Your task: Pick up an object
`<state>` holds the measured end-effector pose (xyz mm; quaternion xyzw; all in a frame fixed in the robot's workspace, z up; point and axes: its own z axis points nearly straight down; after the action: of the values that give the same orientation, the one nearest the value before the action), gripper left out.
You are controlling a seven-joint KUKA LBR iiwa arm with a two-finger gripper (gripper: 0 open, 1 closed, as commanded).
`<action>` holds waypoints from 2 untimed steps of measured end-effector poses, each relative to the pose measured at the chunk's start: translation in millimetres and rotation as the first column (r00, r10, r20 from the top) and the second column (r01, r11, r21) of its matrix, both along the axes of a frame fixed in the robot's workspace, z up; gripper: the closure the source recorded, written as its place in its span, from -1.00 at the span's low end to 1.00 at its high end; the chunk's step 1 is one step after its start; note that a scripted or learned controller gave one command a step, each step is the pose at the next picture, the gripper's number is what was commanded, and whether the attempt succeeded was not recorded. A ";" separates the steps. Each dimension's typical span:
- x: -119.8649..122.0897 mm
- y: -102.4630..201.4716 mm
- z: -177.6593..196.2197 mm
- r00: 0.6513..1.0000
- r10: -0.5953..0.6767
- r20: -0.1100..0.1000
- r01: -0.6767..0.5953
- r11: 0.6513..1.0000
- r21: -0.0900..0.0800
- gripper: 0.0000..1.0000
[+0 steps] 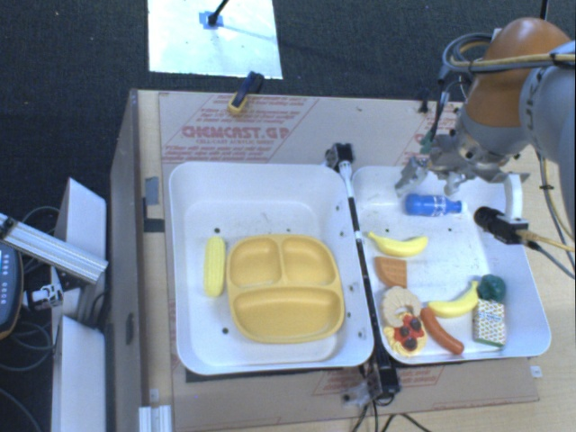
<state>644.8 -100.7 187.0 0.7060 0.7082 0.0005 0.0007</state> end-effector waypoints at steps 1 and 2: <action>-64.7 -1.8 -103.0 1.000 -0.002 -0.003 0.002 1.000 0.000 -1.00; -122.5 10.7 -103.0 1.000 -0.002 -0.002 0.002 1.000 0.001 -1.00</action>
<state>522.3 -90.0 84.0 0.7068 0.7074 0.0002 -0.0001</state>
